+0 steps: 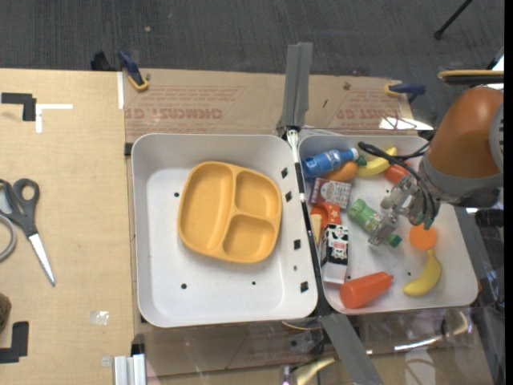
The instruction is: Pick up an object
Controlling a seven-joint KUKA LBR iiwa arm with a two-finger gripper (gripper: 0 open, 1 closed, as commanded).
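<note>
The tool (398, 215), finger state indeterminate, is hovering at the right-hand shallow white plastic bin's (457, 291) centre, positioning over the small green plastic toy (365, 214) at its 9 o'clock.

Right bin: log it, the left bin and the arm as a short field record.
left bin: holds a yellow divided plate
right bin: blue bottle, green toy, orange ball, two bananas, red pepper, small milk carton, red packet
tool: low over the right bin, between the green toy and the orange ball
tool contents: cannot tell
bench left of bins: scissors
</note>
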